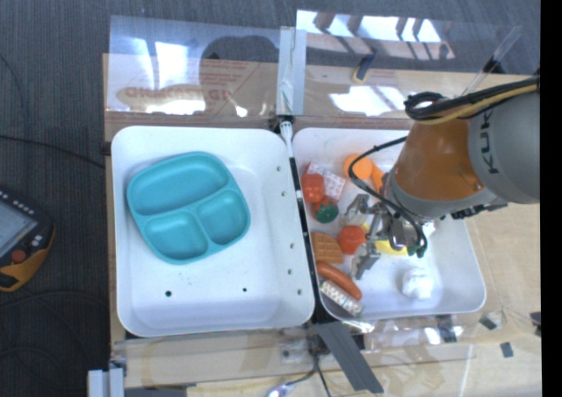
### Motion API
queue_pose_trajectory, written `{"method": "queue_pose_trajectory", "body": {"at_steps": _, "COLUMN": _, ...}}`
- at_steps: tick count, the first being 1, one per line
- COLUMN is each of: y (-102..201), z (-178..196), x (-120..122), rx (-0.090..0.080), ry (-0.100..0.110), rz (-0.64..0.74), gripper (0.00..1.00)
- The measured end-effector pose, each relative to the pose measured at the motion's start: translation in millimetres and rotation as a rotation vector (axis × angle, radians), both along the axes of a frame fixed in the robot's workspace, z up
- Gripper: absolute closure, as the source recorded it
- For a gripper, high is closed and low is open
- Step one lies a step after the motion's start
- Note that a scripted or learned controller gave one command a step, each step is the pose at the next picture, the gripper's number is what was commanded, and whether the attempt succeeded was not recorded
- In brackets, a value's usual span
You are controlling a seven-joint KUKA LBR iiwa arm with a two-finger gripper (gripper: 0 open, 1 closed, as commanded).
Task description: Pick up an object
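Dark grey carpet (70,0) surrounds a wooden bench (514,228), and along its far edge clear plastic panels (202,70) throw back bright window glare, so whatever sits behind them is washed out. Down on the left, cut by the frame edge, there's a black and orange handheld unit (18,241) with a cable trailing off across the floor. Two white bins side by side: the left bin (202,299) carries a teal divided tray (187,205), three compartments, lying at a slant. The right bin (457,290) is the busy one, and the arm's grey body with its orange band (435,167) covers much of its far half. The gripper (386,233) hangs low over the middle of this bin, but it's a tangle of dark metal and cable from up here, and I cannot tell how its jaws stand. Just beside it sits a red tomato-like piece (351,238), with something yellow (392,249) partly hidden under the tool. Along the bin's left wall: a red pepper shape (313,186), a small green item (327,211), an orange ridged piece (326,249), a hot dog (339,282). A white crumpled object (414,281) lies near the front right. An orange thing (364,169) peeks out from behind the arm, mostly hidden.
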State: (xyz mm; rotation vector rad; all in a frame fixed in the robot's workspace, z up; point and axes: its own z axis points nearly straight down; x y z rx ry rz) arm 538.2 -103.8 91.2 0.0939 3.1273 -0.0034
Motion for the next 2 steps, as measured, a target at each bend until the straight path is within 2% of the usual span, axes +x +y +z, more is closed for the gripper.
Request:
{"method": "queue_pose_trajectory", "body": {"at_steps": 1, "y": 0, "z": -1, "x": 77, "rx": 0.002, "ry": -0.002, "rz": -0.187, "gripper": 0.00}}
{"method": "queue_pose_trajectory", "body": {"at_steps": 2, "y": 10, "z": 0, "x": 28, "rx": 0.005, "ry": -0.004, "rz": -0.317, "gripper": 0.00}}
